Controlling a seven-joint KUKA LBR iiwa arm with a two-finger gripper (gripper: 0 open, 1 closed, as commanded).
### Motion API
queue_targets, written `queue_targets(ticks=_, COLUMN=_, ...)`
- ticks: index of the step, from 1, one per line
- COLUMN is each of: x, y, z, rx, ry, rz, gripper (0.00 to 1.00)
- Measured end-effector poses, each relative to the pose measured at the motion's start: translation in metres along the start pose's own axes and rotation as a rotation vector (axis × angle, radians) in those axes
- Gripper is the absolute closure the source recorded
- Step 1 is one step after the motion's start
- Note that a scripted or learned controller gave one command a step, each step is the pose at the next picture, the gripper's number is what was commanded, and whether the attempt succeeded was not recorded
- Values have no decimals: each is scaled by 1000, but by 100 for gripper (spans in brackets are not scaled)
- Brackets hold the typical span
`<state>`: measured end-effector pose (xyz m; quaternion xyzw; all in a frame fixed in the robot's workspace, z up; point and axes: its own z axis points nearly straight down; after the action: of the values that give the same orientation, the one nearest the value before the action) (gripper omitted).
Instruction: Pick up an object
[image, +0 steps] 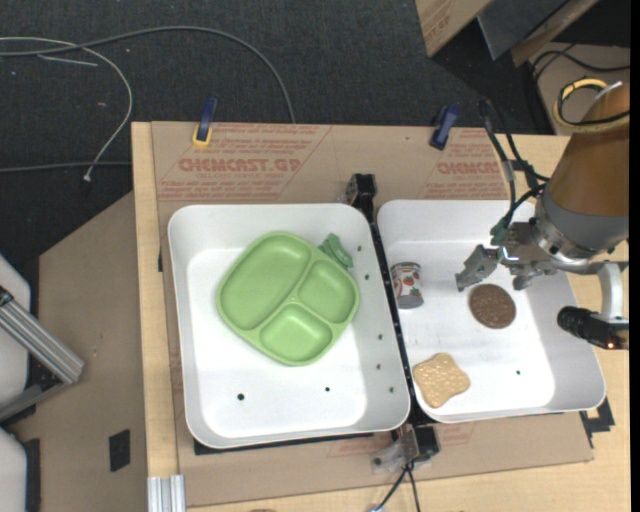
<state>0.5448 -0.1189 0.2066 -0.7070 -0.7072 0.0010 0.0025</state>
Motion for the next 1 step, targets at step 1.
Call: queue_targets(ticks=1, x=0, y=1, z=-1, rx=-3, ry=0, rz=0, gripper=0)
